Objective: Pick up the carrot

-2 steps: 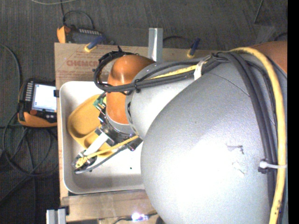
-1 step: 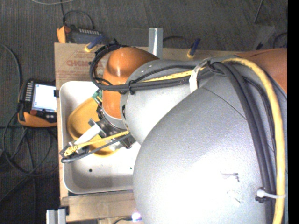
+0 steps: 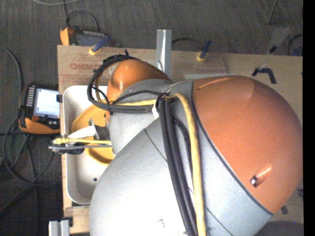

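The grey and orange arm (image 3: 197,156) looms close under the camera and covers most of the bench. Its wrist, with the orange band (image 3: 93,127), reaches down over the left white bin (image 3: 74,95), of which the left wall and the near left corner show. A yellow and black cable bundle (image 3: 81,142) juts left from the wrist across the bin's rim. The arm's bulk hides whatever lies beneath the wrist inside the bin.
The wooden bench top (image 3: 236,63) shows at the back, with two clamps (image 3: 98,45) (image 3: 202,50) and an upright metal post (image 3: 163,48) on its far edge. A handheld control pendant (image 3: 42,107) lies on the floor left of the bench, among loose cables.
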`<state>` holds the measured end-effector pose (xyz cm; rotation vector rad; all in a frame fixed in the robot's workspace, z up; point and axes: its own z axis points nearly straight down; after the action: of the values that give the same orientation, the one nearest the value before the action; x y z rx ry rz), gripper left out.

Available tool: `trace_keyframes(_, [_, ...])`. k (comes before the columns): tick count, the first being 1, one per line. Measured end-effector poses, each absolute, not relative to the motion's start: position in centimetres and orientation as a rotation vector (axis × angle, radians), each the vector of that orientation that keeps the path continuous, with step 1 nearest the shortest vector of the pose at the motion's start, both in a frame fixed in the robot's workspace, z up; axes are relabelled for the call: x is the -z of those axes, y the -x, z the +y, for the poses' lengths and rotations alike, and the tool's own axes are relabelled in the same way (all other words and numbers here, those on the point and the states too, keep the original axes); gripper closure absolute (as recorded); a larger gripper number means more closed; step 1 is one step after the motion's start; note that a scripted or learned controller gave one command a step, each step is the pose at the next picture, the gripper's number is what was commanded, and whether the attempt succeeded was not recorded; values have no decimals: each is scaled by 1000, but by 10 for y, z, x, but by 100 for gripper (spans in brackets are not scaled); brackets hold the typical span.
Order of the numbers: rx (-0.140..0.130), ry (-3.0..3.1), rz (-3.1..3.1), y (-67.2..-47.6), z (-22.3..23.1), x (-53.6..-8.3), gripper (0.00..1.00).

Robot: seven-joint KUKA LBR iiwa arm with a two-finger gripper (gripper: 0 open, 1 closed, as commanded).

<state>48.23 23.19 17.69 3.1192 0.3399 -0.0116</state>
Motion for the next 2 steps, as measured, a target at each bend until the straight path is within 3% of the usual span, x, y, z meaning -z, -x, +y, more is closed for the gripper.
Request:
trace_keyframes(1, [10, -3012, 871, -483, 232, -205, 100])
trace_keyframes(2, [11, -3115, 371, -483, 232, -193, 100])
